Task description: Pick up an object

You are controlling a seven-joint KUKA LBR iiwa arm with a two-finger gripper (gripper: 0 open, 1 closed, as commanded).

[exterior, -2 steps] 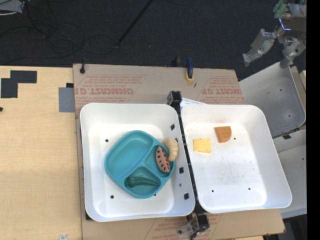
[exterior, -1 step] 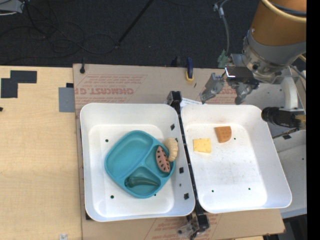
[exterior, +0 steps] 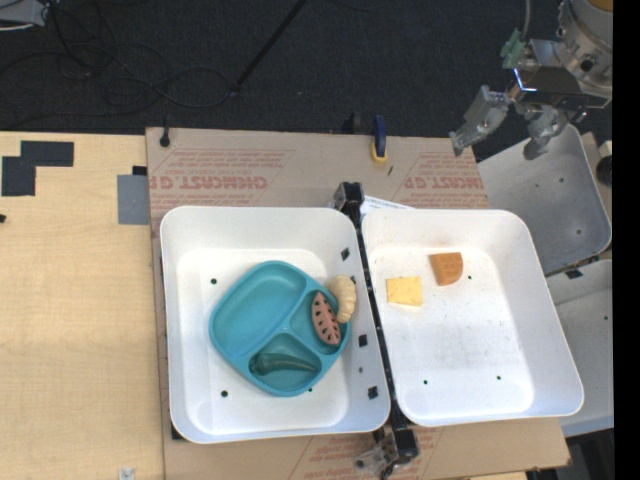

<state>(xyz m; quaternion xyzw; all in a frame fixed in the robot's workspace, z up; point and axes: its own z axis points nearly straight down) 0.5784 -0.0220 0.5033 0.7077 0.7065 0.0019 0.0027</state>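
Camera view: fingers (exterior: 508, 127) spread, holding nothing — right bin (exterior: 540, 298) holds cheese (exterior: 404, 291), bread (exterior: 447, 268).

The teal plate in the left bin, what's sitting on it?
The teal plate holds a watermelon slice in its right compartment, a pale banana-like piece resting on its right rim, and a dark green item in the lower compartment. Whatever lies beneath the plate is covered.

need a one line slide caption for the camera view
Open gripper raised beyond the bins; teal plate in the left bin, yellow block and orange block in the right.
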